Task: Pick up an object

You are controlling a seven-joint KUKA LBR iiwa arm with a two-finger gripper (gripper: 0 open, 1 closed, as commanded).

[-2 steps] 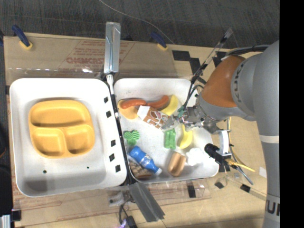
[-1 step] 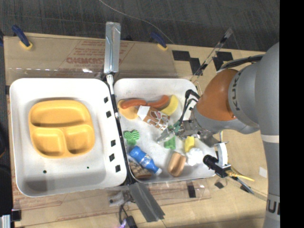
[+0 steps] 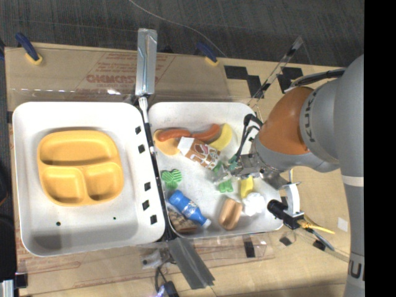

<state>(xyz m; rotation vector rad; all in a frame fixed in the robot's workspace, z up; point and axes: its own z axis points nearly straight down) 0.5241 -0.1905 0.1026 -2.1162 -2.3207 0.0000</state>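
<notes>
Grey and orange, the arm was reached into the right bin [image 3: 204, 111], and its hand [image 3: 242, 171] was lowered among the small green and yellow objects [image 3: 246, 185]. Nothing was seen lifted; the grasp was judged not yet done.

Two white bins [image 3: 25, 184] — one yellow tray [image 3: 79, 166], one blue bottle [image 3: 185, 207]

Faint red lettering, seemingly "CHEMCAST", on the cardboard sheet [image 3: 105, 67] behind the bins, otherwise unreadable
</notes>
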